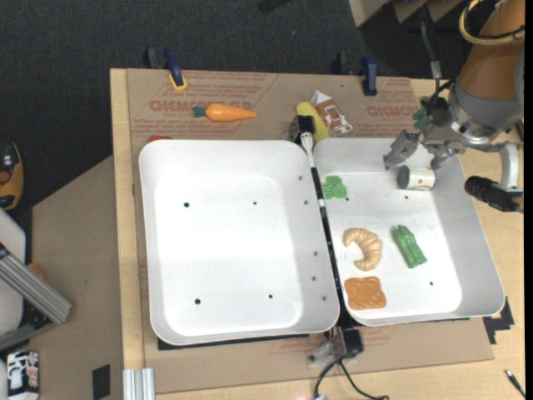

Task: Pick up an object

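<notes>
My gripper (pixel 421 152) hangs over the far end of the right bin (pixel 466 223), open, its fingers spread with nothing between them. Just in front of it a small white cylinder with a grey end (pixel 418 177) lies on the bin floor. Further toward the front of this bin are a green leafy piece (pixel 334 187), a tan croissant (pixel 363 247), a green pickle-shaped piece (pixel 409 246) and an orange toast slice (pixel 365 292).
The left bin (pixel 166 248) adjoins the right one. Behind the bins on the brown board lie a carrot (pixel 225 112), a banana (pixel 308 117) and a brown-and-white pack (pixel 335 117). Two blue clamps (pixel 175 69) grip the board's far edge.
</notes>
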`<state>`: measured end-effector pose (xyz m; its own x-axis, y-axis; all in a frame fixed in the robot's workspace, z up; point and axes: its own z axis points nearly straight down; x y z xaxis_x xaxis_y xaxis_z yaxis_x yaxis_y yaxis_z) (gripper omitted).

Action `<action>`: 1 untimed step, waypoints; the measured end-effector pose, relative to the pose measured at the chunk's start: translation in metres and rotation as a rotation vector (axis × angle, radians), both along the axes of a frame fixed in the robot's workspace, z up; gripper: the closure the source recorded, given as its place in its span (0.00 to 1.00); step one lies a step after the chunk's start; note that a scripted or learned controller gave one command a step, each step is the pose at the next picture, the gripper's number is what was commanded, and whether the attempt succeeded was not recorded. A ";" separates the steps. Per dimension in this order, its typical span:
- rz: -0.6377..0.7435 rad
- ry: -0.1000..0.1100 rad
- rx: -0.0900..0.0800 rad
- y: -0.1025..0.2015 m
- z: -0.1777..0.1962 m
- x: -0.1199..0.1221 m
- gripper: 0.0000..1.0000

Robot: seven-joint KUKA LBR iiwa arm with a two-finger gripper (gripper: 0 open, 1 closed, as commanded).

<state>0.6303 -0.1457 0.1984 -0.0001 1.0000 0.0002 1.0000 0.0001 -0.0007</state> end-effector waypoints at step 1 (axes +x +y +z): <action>0.009 -0.013 0.000 0.075 0.074 0.039 0.00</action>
